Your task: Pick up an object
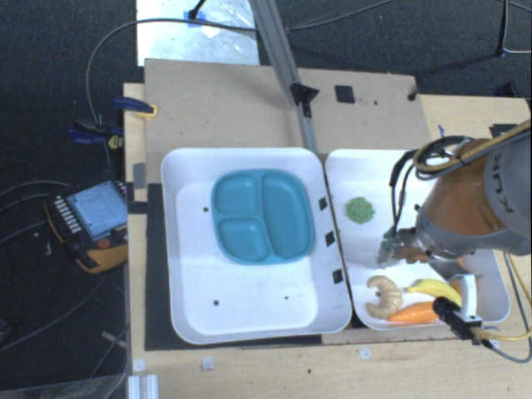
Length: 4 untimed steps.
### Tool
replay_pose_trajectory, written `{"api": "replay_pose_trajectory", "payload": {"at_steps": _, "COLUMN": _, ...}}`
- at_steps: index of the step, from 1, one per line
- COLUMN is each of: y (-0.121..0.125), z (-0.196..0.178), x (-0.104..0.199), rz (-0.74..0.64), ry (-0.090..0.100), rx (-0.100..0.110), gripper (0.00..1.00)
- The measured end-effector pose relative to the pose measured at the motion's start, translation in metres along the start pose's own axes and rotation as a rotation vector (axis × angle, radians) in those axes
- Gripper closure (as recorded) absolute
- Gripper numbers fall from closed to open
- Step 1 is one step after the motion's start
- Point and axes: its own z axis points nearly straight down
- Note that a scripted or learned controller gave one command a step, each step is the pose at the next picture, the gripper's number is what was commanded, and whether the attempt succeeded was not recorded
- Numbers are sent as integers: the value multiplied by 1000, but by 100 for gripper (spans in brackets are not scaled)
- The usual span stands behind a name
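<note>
Dark carpet surrounded the bench (pixel 249 98), with cables and a handheld pendant (pixel 90 214) lying off to the camera's left. Two white bins sat side by side on the bench. The left bin (pixel 191 298) held a blue divided plate (pixel 263 216). The right bin (pixel 357 173) held a green ball (pixel 360 210) near its middle and, along its near wall, a croissant (pixel 383 296), a carrot (pixel 411 312) and a banana (pixel 434 288) bunched together, the carrot touching the croissant.

The arm (pixel 470 202) reached in from the right, and its gripper (pixel 391 252) was low in the right bin, between the green ball and the croissant, close above the croissant's upper end. Whether the pincer was apart or together could not be told; the wrist hid it, and nothing was seen between the tips.

The croissant looked the likeliest pick. To do it well, the gripper would probably need to centre over the croissant's thick middle, straddle its narrow width, and descend clear of the carrot so the crowded pieces were not nudged aside.
</note>
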Motion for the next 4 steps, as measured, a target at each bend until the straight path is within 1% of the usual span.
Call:
{"api": "replay_pose_trajectory", "payload": {"at_steps": 1, "y": 12, "z": -50, "x": 3, "rz": -3, "ry": 1, "rx": 6, "gripper": 100}}
{"api": "replay_pose_trajectory", "payload": {"at_steps": 2, "y": 18, "z": -111, "x": 10, "rz": -4, "ry": 1, "rx": 4, "gripper": 100}}
{"api": "replay_pose_trajectory", "payload": {"at_steps": 3, "y": 19, "z": -114, "x": 10, "rz": -3, "ry": 2, "rx": 10, "gripper": 100}}
{"api": "replay_pose_trajectory", "payload": {"at_steps": 4, "y": 32, "z": -108, "x": 70, "rz": -9, "ry": 4, "rx": 9, "gripper": 100}}
